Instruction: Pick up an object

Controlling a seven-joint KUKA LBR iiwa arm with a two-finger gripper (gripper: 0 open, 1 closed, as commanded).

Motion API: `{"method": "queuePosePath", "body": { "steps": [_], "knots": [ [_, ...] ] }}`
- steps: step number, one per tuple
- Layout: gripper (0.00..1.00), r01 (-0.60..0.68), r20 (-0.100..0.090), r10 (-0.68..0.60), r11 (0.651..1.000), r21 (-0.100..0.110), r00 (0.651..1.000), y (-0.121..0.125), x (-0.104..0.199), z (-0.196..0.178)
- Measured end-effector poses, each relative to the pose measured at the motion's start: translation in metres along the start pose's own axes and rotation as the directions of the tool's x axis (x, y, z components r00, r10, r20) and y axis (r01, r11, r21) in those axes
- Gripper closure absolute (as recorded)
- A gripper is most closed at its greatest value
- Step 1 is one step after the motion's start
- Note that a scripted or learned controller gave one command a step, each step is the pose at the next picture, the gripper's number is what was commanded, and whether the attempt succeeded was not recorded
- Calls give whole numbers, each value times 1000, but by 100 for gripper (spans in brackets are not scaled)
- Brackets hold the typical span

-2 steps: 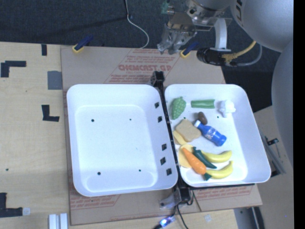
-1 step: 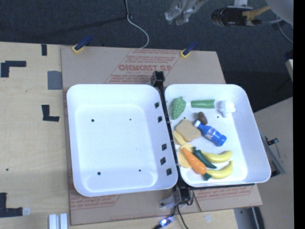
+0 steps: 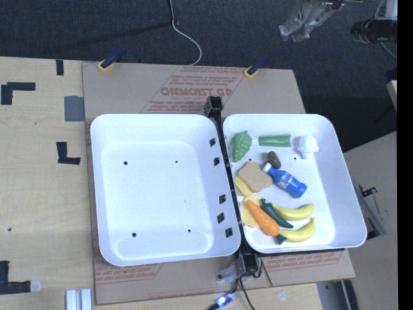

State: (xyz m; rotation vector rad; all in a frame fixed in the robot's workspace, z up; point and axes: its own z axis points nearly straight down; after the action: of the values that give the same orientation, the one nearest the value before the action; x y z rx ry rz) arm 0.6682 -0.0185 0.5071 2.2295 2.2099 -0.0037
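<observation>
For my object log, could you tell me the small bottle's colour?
Blue, with a white cap: small plastic bottle, camera view.

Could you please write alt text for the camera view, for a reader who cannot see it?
Two shallow white bins sit side by side; the right bin holds toy food including bananas, a carrot, a blue bottle and a slice of bread. The gripper hangs high above the bench, at upper right.

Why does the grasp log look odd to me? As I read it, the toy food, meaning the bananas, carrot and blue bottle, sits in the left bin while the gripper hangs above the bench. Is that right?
Not quite. The camera view shows the bananas, carrot and blue bottle in the right bin, not the left bin. The gripper does hang above the bench.
</observation>
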Motion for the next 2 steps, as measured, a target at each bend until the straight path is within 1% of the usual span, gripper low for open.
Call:
{"method": "queuePosePath", "body": {
  "steps": [1,2],
  "knots": [
    [100,20,-6,-20,1000,-3,1000,-7,119,-30],
    [100,2,-1,-2,1000,1,1000,0,16,-27]
  ]
}}
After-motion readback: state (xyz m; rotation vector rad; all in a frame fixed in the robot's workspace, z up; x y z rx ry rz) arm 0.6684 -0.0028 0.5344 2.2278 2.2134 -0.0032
